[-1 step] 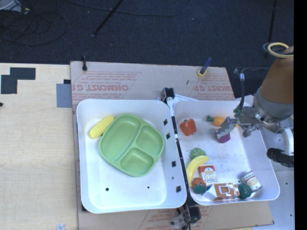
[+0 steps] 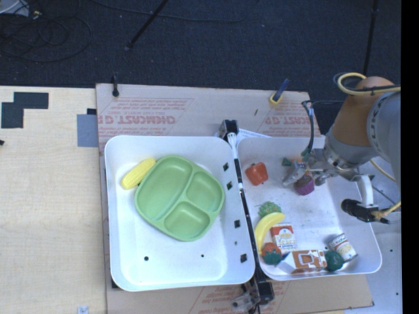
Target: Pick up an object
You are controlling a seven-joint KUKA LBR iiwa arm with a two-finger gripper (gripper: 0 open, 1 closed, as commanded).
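Note:
My gripper [image 2: 300,173] reaches in from the right and hangs low over the upper part of the right bin [image 2: 366,267]. A small purple object [image 2: 305,186] lies right under its tip, touching or nearly touching it. A red pepper [image 2: 256,173] sits to the left of the gripper. Lower in the same bin lie a broccoli piece [image 2: 268,209], a banana [image 2: 266,226], a small orange-and-white carton [image 2: 284,236], a strawberry [image 2: 272,256], a flat orange box [image 2: 308,260], a dark green item [image 2: 334,261] and a small can [image 2: 342,246].
The left bin [image 2: 124,254] holds a green divided plate [image 2: 180,197] with a yellow corn cob [image 2: 137,173] at its upper left. A black ridge [image 2: 237,195] separates the two bins. Cables and a black fitting [image 2: 363,210] hang at the arm's right side.

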